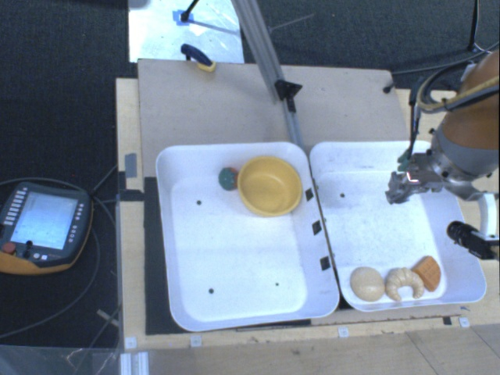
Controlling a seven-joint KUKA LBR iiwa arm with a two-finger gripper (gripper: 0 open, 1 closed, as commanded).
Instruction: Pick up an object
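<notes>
My gripper [400,187] hangs over the upper right part of the right bin [367,217], with nothing seen between its fingers. Along that bin's front edge lie a pale round bun [367,283], a croissant [405,283] and an orange-brown piece of toast [427,272], all well below the gripper. In the left bin [226,287] a yellow bowl [269,186] sits at the back right, and a small green and red ball [227,178] touches its left side.
A teach pendant [39,226] lies off the bench at the left. A grey metal pole [266,53] slants down to the back wall between the bins. A black and yellow clamp [197,56] rests on the board behind the bins.
</notes>
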